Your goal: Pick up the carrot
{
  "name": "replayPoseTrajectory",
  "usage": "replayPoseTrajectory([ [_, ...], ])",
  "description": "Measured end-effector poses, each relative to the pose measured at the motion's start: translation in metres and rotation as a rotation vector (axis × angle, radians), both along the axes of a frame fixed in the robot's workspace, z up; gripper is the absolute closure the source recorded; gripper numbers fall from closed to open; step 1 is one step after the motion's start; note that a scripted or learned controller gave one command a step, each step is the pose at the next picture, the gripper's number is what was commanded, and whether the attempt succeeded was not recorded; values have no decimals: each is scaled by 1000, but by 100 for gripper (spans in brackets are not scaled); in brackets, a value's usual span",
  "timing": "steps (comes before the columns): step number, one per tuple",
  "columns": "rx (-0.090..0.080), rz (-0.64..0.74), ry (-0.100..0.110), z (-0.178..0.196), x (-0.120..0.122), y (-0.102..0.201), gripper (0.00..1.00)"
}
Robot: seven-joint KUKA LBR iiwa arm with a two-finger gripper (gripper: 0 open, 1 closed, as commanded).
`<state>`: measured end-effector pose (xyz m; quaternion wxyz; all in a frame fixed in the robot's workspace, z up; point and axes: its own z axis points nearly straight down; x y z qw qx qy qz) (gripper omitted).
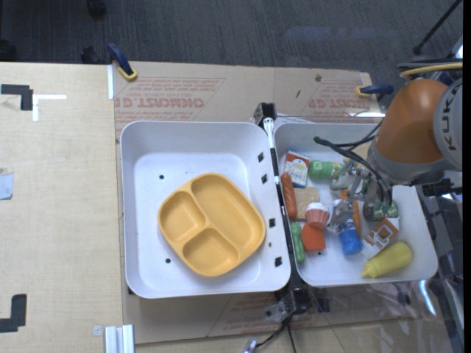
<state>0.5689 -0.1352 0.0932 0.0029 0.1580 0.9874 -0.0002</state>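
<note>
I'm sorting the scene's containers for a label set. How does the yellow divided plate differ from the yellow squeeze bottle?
The plate is orange-yellow, wide and flat with three compartments; the bottle is a paler yellow, small and rounded with a tapered tip. The plate lies in the left bin, while the bottle lies on its side in the right bin, near its front corner, among other toy food items. Both are yellow plastic-looking items lying apart from the gripper.

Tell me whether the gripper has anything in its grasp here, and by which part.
Cannot be told. The gripper is down among the items in the right bin, beside a thin orange piece, likely the carrot; no hold shows.
</note>
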Motion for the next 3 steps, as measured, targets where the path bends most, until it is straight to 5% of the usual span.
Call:
replayPoseTrajectory([
  [1,-3,3,-4,10,2,0,100],
  [3,-8,9,-13,30,5,0,100],
])
